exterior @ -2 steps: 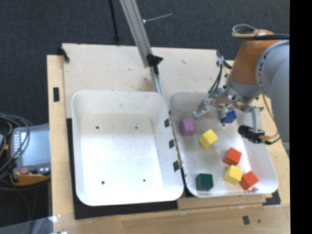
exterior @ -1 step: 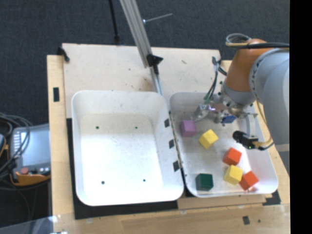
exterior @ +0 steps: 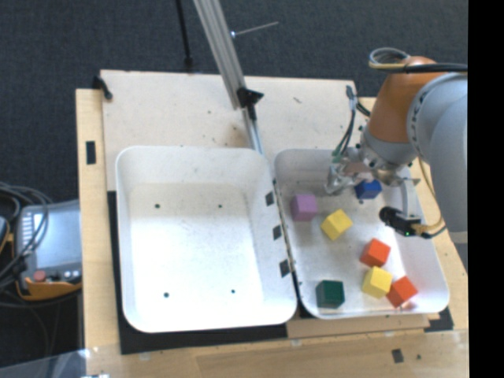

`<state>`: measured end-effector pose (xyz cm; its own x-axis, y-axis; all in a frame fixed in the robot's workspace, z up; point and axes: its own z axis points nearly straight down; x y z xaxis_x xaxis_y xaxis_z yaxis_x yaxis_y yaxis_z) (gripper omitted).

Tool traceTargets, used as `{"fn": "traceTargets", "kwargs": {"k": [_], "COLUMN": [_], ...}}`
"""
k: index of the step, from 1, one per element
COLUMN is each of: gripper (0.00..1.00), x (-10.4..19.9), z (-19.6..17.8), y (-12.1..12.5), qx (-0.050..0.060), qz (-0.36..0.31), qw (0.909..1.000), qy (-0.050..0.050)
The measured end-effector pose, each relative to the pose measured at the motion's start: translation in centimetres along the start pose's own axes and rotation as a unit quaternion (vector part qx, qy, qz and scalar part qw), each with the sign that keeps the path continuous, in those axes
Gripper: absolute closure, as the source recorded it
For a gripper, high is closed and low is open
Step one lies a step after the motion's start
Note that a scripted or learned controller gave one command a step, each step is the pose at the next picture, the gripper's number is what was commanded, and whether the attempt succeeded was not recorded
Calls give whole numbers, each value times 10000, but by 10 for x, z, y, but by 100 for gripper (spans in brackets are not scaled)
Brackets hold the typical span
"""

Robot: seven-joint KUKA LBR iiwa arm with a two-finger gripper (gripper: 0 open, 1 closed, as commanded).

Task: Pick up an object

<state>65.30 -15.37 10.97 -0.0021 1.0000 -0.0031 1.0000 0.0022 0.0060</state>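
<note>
The gripper (exterior: 340, 181) hangs low over the far part of the right bin (exterior: 429, 286), under the grey wrist with the orange band. How wide it stands, I cannot tell; the wrist covers much of it, and nothing is visible in its hold.

The nearest thing to it is the blue block (exterior: 368, 189), which lies just beside it, on the side toward the arm's own body, and it looks partly hidden under the wrist. On the opposite side and a little nearer to the camera lies the purple block (exterior: 305, 205), near the bin's wall. The yellow block (exterior: 336, 224) is near too, straight toward the camera from the gripper.

Further away from the gripper, toward the near rim, lie an orange block (exterior: 376, 253), a second yellow block (exterior: 377, 281), another orange block (exterior: 402, 290) and a green block (exterior: 330, 293).

In my judgement the coming move turns on the blue block: it is closest, so only a small sideways shift is needed. None of the blocks has a clear long axis, so the turning of the wrist matters little.
</note>
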Motion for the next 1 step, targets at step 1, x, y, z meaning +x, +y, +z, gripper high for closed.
{"fn": "traceTargets", "kwargs": {"k": [1], "gripper": [100], "x": [7], "z": [-60], "y": [0], "qx": [-11], "qz": [-34], "qw": [10000], "qy": [9]}}
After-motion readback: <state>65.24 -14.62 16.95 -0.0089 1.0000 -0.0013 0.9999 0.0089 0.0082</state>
